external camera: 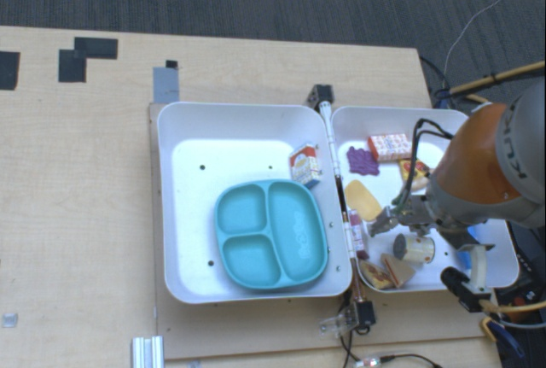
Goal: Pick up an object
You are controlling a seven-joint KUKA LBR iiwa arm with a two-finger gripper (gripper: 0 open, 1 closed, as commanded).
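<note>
Looming over the right white bin (510, 268), the grey arm with its orange band (473, 161) is reaching in from the right and hanging its end effector (408, 231) low above the bin's front half. Whether that end effector is open or closed cannot be told from this slanted look down, and nothing is showing clearly between its tips. Just under and beside it, a small pale cylindrical cup-like object (416, 249) is lying on the bin floor, with a brownish crumpled item (386, 272) sitting at the front edge next to it. Farther back in the same bin, a yellow rounded soft piece (363, 200) is resting near the dividing wall, a purple bunch-shaped toy (363, 160) is lying behind it, and a red-and-white patterned box (389, 145) is sitting near the back wall. Across the divide, the left white bin (183, 136) is holding a turquoise three-compartment plastic plate (271, 233), and a small white-and-red carton (304, 165) is standing just behind the plate, near the right wall. Both bins are sitting side by side on the light wooden table (77, 213).
</note>
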